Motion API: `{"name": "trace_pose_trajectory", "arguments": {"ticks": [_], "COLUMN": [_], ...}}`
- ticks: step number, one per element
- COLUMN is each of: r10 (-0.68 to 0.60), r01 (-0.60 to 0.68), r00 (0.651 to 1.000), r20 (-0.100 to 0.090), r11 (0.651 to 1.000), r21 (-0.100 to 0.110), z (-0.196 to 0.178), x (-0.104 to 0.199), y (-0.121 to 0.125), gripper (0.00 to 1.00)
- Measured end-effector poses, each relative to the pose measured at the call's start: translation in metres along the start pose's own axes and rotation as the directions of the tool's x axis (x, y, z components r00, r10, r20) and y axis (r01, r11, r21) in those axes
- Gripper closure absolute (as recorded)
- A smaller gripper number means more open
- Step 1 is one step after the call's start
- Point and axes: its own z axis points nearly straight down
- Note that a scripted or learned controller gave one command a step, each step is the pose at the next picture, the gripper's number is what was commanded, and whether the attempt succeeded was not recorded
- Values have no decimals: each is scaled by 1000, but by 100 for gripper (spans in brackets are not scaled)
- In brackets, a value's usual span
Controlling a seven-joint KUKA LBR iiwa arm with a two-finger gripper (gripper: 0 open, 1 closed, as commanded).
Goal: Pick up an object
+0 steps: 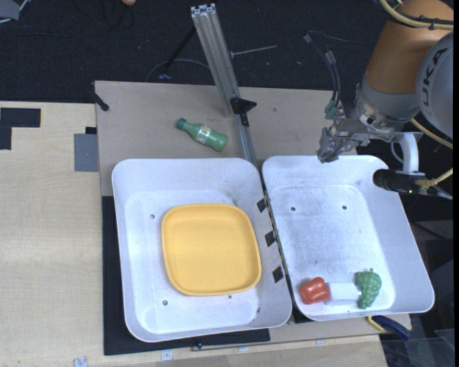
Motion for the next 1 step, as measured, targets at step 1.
{"name": "trace_pose_trajectory", "arguments": {"ticks": [1], "r10": [0], "r01": [0], "r00": [1000], "r20": [0], "r11": [1000], "r21": [-1], "z": [2], "x": [44], "y": [-5], "gripper": [100]}}
